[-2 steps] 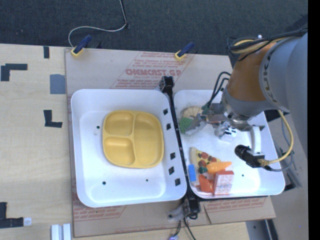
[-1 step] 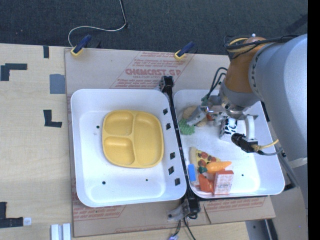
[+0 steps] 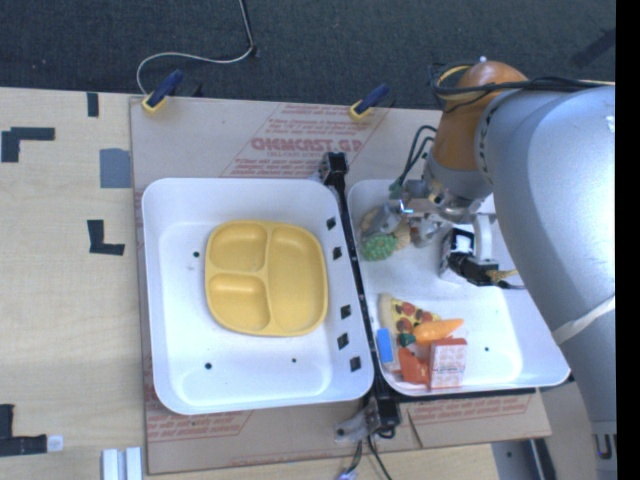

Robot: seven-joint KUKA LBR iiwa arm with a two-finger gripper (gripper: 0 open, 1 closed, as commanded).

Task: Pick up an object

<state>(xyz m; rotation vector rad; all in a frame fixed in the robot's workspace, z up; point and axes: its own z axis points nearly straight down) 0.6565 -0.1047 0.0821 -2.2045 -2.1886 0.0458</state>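
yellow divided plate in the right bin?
No, the yellow divided plate lies in the left bin; the right bin holds the small toy foods.

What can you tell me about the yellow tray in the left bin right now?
The yellow tray is a rounded-corner divided plate, looking like smooth moulded plastic, with three compartments: two smaller ones on the camera view's left side and one long one on the right. It lies flat, right way up, roughly in the middle of the left bin, turned slightly askew to the bin's walls. Its compartments hold nothing. It rests on the bin floor only; the gripper is over the right bin, well apart from it.
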